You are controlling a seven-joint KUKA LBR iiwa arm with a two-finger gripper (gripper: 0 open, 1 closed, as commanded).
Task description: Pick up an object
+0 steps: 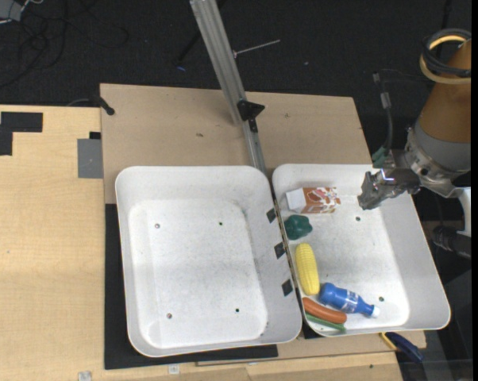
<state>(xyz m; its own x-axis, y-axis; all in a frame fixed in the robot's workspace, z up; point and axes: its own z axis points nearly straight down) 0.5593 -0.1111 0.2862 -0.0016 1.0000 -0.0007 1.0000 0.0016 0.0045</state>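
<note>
The left bin [195, 260] carries nothing to grasp, so everything hinges on the right bin [398, 268], and the carton in it serves as the landmark. That small milk carton [315, 199] lies on its side near the bin's far-left corner, its long axis running left to right across the view. Just below the carton, toward the camera, sits a small dark green object [298, 227], probably a toy vegetable, though it is too small to name with confidence. Further below it, along the divider, a yellow corn cob [306, 267] lies with its long axis pointing away from the carton. Beyond the cob's near end rest an orange-red piece like a carrot or sausage [325, 311] and a blue bottle [348, 300] tipped on its side, cap pointing right.

To the carton's right, at about the same depth in the bin, the gripper [374, 190] hangs over bare bin floor with nothing between its fingers. Whether they stand apart or together cannot be told. The carton is the nearest candidate: it lies directly left of the gripper, a short sideways move away.
</note>
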